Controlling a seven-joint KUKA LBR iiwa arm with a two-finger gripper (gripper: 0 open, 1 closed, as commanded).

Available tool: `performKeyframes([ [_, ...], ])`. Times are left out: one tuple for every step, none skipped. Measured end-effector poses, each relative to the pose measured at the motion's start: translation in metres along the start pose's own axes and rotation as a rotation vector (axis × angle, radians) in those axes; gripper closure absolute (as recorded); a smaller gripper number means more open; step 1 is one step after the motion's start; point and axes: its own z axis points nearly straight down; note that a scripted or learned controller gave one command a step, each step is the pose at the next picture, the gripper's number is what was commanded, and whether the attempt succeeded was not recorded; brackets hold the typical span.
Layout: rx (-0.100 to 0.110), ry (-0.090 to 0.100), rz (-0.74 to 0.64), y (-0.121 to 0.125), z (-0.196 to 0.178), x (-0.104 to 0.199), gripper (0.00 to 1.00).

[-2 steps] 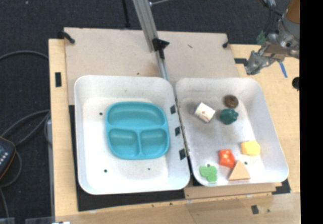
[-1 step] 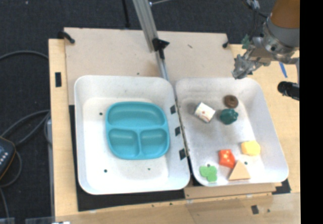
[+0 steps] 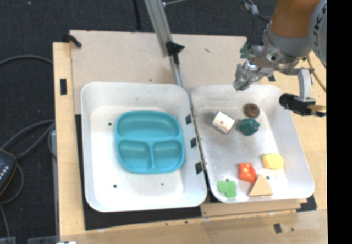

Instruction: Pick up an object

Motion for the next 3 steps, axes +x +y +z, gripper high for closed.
performKeyframes([
  [-0.001, 0.0, -0.001, -0.014, -0.001, 0.055, 1.0],
  [-0.001, 0.0, 0.0, -0.029, 0.002, 0.099, 1.0],
  [0.0, 0.0, -0.001, -0.041, 0.005, 0.146, 1.0],
])
